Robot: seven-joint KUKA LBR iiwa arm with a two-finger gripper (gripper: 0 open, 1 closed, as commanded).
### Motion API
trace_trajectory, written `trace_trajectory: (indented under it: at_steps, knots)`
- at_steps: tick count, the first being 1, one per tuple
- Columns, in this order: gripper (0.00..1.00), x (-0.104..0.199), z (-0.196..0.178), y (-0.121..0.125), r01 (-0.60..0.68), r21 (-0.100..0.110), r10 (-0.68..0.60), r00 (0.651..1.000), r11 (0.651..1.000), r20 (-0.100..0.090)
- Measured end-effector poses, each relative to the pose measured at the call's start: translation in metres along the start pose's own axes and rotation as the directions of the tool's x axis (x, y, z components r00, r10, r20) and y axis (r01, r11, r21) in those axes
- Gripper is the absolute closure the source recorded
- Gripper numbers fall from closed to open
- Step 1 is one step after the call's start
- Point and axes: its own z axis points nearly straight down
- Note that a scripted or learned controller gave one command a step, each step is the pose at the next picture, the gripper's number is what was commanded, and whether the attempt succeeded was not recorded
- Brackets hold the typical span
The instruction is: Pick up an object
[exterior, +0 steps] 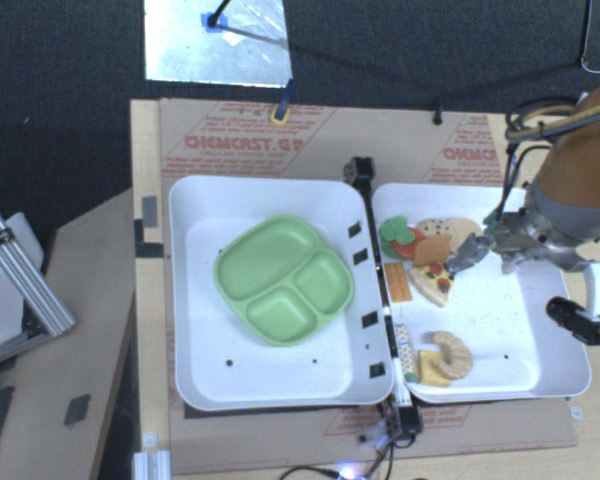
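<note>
The tool (467, 258) is low over the pizza slice (436, 280), probably to grasp it; whether it is open, I cannot tell.

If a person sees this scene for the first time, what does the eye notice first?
First the pale green divided plate, alone in the left bin. Then the toy foods in the right bin: a pizza slice, a croissant. The gripper reaches down among them.

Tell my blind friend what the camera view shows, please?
The robot's end effector reaches over toy food in the right bin. A green divided plate sits in the left bin.
</note>
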Motion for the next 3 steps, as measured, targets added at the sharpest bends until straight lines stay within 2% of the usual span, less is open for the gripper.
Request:
trace_trajectory:
  at_steps: [1,3]
  knots:
    - [0.00,0.000,-0.007,0.003,0.003,-0.013,-0.003,1.000,1.000,0.002]
    - [0.00,0.003,0.092,-0.007,0.000,-0.008,0.000,1.000,1.000,0.001]
